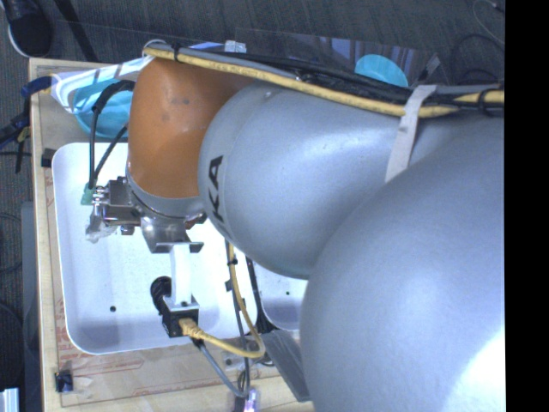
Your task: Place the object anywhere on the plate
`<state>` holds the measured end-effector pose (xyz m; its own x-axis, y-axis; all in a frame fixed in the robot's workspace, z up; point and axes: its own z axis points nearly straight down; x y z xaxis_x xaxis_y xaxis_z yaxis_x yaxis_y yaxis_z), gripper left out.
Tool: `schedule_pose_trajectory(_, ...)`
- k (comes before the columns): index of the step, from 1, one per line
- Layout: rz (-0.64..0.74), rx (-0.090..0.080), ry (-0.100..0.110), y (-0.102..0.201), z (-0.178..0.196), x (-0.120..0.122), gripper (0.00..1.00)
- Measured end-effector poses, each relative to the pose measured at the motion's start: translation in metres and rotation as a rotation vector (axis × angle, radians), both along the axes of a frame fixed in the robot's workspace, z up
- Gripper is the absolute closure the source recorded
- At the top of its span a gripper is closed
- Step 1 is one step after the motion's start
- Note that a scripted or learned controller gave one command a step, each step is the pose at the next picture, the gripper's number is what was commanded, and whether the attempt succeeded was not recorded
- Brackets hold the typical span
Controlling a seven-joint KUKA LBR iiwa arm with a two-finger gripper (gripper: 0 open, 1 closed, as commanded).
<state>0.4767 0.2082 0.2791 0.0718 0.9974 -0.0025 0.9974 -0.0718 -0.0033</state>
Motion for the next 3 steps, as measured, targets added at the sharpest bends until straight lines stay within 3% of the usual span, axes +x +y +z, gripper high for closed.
schedule_pose_trajectory(1, -0.281, -0.004, 0.007, 0.010, -0.155, -0.003, 0.00)
schedule_pose_trajectory(2, -0.526, -0.002, 0.002, 0.011, -0.107, -0.001, 0.00)
schedule_pose_trajectory(3, -0.515, -0.007, 0.010, 0.013, -0.101, -0.002, 1.00)
